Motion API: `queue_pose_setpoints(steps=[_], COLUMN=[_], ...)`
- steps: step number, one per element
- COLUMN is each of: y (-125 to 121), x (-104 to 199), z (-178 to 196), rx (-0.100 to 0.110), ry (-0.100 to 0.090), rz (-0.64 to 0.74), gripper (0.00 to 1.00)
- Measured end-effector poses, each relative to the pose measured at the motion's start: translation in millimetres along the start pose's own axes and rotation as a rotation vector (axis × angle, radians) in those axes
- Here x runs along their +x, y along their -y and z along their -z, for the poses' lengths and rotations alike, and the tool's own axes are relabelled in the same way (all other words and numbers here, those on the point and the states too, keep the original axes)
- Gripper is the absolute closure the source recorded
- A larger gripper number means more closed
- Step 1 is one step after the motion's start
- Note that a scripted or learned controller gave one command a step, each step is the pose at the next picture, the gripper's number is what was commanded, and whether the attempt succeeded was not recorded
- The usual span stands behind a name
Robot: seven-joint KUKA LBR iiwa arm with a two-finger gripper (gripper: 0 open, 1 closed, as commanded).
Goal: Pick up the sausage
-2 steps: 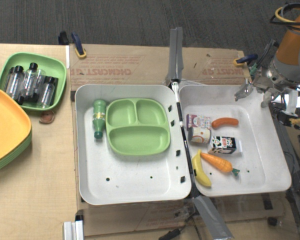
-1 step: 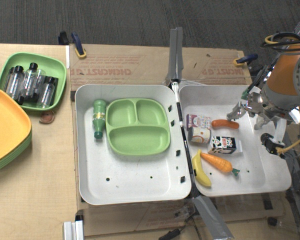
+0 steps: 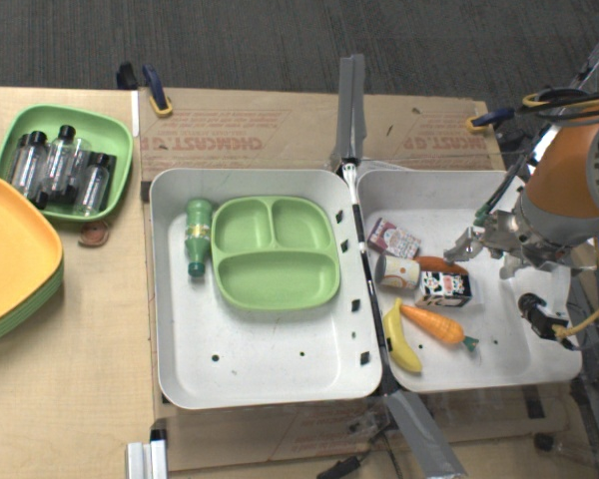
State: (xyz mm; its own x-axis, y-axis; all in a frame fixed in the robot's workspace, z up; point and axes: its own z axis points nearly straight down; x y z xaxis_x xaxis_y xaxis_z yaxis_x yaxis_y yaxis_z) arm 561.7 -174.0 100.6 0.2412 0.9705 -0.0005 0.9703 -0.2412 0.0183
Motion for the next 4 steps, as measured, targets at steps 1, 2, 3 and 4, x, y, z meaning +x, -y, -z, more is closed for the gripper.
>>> queue_pose_setpoints(steps=[1, 2, 3, 4], y=[67, 66, 74, 74], x=[-52, -54, -52, -55], z=[0, 9, -8, -8], rx=[0.005, 0.0, 0.02, 0.02], ry=[-0.008, -0.004, -0.004, -0.005], rz=[0.022, 0.019, 0.259, 0.425], gripper=[0.0, 1.0, 1.0, 1.0])
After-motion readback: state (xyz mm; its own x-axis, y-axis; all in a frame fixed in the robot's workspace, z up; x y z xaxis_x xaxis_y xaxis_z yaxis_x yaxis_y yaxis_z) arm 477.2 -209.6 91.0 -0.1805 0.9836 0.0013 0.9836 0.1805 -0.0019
